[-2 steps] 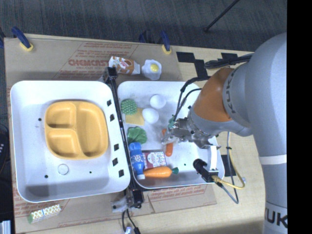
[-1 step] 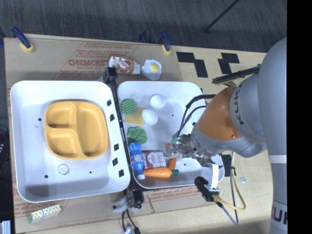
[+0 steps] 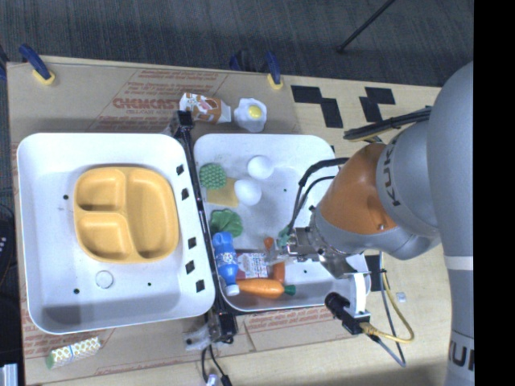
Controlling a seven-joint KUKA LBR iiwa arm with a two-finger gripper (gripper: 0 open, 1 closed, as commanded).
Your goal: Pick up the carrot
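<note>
Carrot lies flat against the right bin's near wall, beside a bottle. Gripper is poised just above; finger state cannot be told.

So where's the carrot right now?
The carrot lies along the near edge of the right bin, beside the blue bottle, with the gripper just above it in the camera view.

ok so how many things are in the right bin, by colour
white round balls: 2
green items (ridged round piece, leafy vegetable): 2
orange carrot: 1
yellow block: 1
blue-capped bottle: 1
total: 7, as far as the arm lets me see
</note>
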